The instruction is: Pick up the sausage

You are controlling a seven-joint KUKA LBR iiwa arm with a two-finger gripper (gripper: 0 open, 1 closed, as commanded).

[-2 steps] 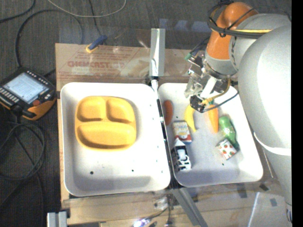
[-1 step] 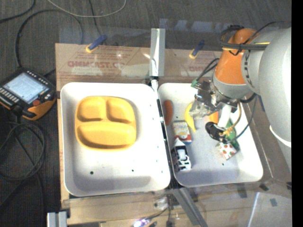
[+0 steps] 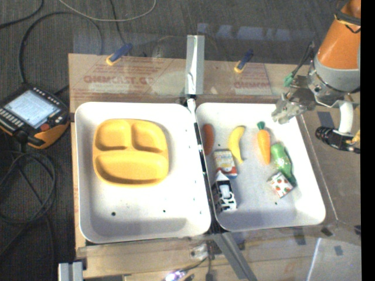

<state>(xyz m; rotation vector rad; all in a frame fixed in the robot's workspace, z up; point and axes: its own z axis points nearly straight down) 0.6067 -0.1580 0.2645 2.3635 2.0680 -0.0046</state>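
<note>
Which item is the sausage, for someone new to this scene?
Look in the right bin, the one without the yellow tray. The sausage lies along its left wall, near the top, just left of the banana. It is the only reddish-brown item, a short plain cylinder, while the carrot further right is bright orange with a green top.

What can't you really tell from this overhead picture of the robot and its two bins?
- End effector: too small and blurred in the camera view to tell its state.
- Arm: cut off by the right and top edges.
- Small carton and dark packet: labels too small to read.
- Sausage: lies against the right bin's left wall, its far side hidden.
</note>
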